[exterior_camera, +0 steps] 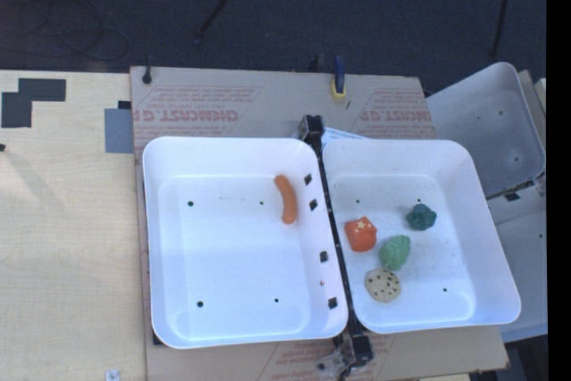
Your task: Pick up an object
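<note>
1. The left white bin [178, 158] holds one thing: a little orange sausage toy [286, 198]. It lies flat near the top right of that bin, with bare floor all around it.
2. The right white bin [464, 158] holds four small things close together: a red-orange chunk [360, 235], a light green lumpy toy [394, 252], a dark green lumpy toy [421, 217] and a round tan cookie with dark dots [383, 285].
3. Both bins sit side by side on a brown cardboard sheet [223, 107] on the desk [62, 236].
4. I cannot tell if the gripper is spread wide or pressed together.
5. The sausage looks like the easy one to grab. I think it is light and maybe a bit squishy and smooth, so it could roll or slip (it is round like a finger).
6. The best place to pinch it is the middle, across its thin side, not at the ends.
7. The cookie is flat and low, so it looks hard to get under. The lumpy green toys look bumpy, which may help them not slip, but their neighbours are near.
</note>
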{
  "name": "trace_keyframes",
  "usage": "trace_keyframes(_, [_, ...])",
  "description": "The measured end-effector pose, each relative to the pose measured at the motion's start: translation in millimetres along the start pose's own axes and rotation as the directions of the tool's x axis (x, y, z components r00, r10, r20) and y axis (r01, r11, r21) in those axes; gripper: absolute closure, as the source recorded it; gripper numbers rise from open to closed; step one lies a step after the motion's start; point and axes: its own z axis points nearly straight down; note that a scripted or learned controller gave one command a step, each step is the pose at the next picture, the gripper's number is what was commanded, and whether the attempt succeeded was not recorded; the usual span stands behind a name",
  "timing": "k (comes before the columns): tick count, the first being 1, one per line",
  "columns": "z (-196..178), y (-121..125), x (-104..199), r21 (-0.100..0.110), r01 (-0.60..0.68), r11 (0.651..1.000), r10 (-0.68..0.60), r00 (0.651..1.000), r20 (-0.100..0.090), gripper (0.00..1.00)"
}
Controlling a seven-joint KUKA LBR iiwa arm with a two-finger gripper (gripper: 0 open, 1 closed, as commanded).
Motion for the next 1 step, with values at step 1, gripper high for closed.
trace_keyframes(1, [-9.4, 0.4, -0.2, 0.001, 0.006, 1.0, -0.006, 1.0, 0.0, 1.0])
